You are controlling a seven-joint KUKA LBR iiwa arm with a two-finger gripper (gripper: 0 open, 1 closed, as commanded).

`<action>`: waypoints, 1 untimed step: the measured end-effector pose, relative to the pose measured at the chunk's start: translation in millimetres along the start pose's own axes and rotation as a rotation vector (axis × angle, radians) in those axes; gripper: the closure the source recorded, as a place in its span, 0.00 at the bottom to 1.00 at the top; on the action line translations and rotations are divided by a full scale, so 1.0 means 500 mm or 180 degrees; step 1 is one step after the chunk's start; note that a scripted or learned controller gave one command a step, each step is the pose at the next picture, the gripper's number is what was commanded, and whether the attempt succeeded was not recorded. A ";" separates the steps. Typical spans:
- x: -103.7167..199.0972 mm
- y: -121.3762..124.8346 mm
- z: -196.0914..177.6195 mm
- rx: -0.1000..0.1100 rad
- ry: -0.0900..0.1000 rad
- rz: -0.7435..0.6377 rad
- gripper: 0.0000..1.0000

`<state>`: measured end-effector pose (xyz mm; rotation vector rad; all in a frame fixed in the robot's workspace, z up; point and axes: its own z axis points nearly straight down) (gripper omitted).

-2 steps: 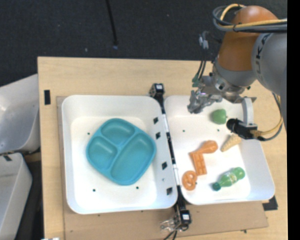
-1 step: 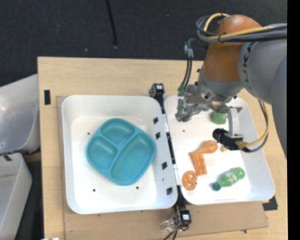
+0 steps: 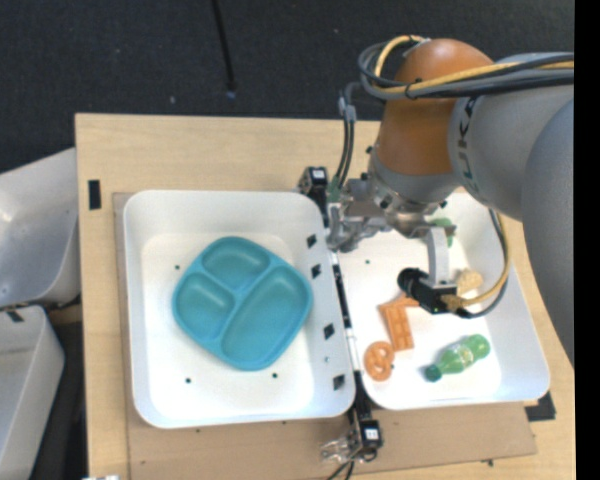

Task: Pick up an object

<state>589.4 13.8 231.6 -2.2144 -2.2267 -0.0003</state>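
- Two shallow white plastic bins sit side by side on the bench: the left bin point(image 3: 140, 268) and the right bin point(image 3: 510, 348).
- One teal plastic divided tray with three compartments point(image 3: 242, 302) lies flat near the middle of the left bin.
- The right bin holds three small things, all near its front.
- One orange ridged rectangular piece point(image 3: 398, 325) lies just beside one orange ring-shaped piece point(image 3: 378, 360). I cannot tell whether the two are joined.
- One green plastic bottle point(image 3: 462, 354) lies on its side to their right, apart from them.
- The single grey metal two-finger gripper point(image 3: 342, 233) hangs over the back of the right bin, close to the wall between the bins.
- It is well apart from the orange pieces and the bottle.
- The arm hides the jaws, so I cannot tell how far open they are or whether they hold anything.
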 end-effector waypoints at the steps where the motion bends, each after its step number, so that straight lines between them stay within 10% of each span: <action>1: 0.093 -0.039 0.014 0.0002 -0.0002 0.0000 1.00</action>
